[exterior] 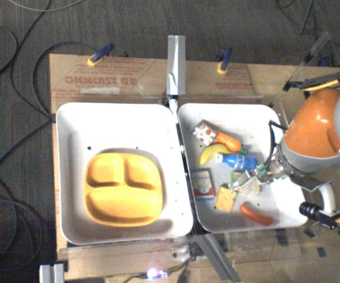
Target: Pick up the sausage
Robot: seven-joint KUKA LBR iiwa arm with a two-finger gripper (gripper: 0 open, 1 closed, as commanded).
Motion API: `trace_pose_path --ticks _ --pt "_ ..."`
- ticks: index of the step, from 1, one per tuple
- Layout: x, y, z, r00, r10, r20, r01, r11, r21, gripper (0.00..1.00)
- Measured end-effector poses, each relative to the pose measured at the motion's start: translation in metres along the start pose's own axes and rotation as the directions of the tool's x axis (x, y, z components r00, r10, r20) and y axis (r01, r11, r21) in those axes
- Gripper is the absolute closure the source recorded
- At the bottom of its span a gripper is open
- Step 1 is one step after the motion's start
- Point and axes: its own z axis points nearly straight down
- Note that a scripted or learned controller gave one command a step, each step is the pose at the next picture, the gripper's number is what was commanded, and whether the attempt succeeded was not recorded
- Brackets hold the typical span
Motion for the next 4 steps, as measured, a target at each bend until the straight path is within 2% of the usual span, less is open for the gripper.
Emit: trace_pose_path --ticks 1,2,3,4 --pt "0.006 0.003 0.037 0.998 -0.064 0.017 0.064 0.998 -0.022 0.0" --pt "0.027 0.039 -0.044 0.999 0.033 0.002 -0.033 0.999 -0.001 0.0" --pt "0.005 0.057 -0.064 0.992 0.126 0.001 -0.126 0.992 -0.001 0.0" --pt "0.013 0.025 -0.06 0.998 0.064 0.004 -0.064 0.998 0.001 0.0"
